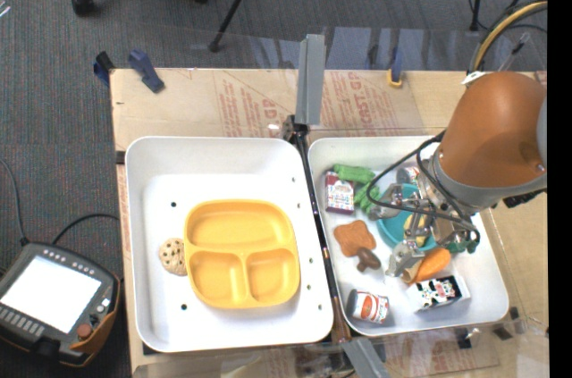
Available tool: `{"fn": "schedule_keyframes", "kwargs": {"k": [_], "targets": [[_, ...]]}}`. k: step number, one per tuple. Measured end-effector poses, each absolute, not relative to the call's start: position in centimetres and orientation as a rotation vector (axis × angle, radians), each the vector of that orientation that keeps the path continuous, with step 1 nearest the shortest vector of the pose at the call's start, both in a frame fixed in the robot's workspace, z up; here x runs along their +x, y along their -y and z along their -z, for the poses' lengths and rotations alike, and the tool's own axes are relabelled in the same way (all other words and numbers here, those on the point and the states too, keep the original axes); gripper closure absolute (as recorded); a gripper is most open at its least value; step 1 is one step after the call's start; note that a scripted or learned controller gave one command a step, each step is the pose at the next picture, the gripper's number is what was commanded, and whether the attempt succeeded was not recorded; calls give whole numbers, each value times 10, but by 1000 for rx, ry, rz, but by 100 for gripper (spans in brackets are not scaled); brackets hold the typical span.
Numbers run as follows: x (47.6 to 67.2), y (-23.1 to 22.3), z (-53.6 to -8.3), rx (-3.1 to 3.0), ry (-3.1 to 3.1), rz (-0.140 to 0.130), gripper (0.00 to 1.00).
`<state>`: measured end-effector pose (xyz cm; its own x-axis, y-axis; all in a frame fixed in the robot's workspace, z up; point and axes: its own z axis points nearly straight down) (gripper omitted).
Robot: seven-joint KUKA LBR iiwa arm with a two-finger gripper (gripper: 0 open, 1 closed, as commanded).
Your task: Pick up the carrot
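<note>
The orange carrot (435, 263) lies in the right bin (487, 278), towards its front right, just above a black-and-white carton (440, 291). My gripper (418, 258) hangs low over the bin under the orange wrist band (492, 139). Its metal tip sits right against the carrot's left end. The carrot's upper edge is partly hidden by gripper parts. Whether the carrot is gripped is not visible from this angle.
The right bin also holds a teal dish (393, 231), a green item (355, 173), a small red-and-white carton (340, 192), a brown biscuit (355, 236), a brown mushroom (367, 259) and a can (368, 306). The left bin (147, 180) holds a yellow divided plate (241, 253) and a cookie (172, 256).
</note>
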<state>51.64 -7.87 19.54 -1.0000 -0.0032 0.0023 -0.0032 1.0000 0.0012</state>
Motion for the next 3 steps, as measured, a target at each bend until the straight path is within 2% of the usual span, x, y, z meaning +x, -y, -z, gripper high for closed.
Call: {"fn": "schedule_keyframes", "kwargs": {"k": [1,2,3], "targets": [[483,175,-85,96,3127,7,0],[489,170,-100,112,3138,7,100],[544,198,-182,321,3134,-3,100]]}}
